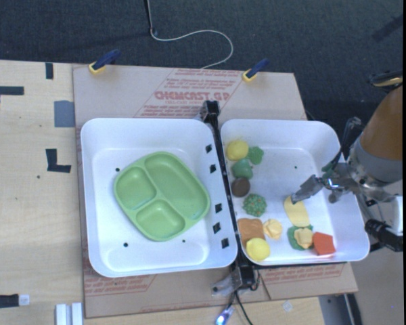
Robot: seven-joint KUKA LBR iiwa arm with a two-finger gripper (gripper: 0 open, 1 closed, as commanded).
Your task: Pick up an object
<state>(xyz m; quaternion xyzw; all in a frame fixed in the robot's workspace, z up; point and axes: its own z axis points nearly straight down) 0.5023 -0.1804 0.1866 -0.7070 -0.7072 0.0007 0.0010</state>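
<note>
My gripper (303, 193) hangs low over the right bin (284, 134), reaching in from the right. Its tip is just above a pale yellow piece (298, 214); whether it touches the piece I cannot tell. Nearby lie a green and yellow toy (301, 237) and an orange-red block (323, 244). Along the bin's left side sit a yellow lemon (237, 149), a green piece (256, 156), a dark green piece (242, 169), a brown ball (240, 187), a green broccoli (254, 204), an orange bread piece (250, 227), a small yellow piece (273, 229) and a yellow ball (258, 250).
The left bin (98, 181) holds a green divided plate (162, 195). A black divider (220, 181) runs between the bins. Both bins rest on a cardboard sheet (189, 90) held by two clamps. The grey and orange arm (382, 141) stands at the right.
</note>
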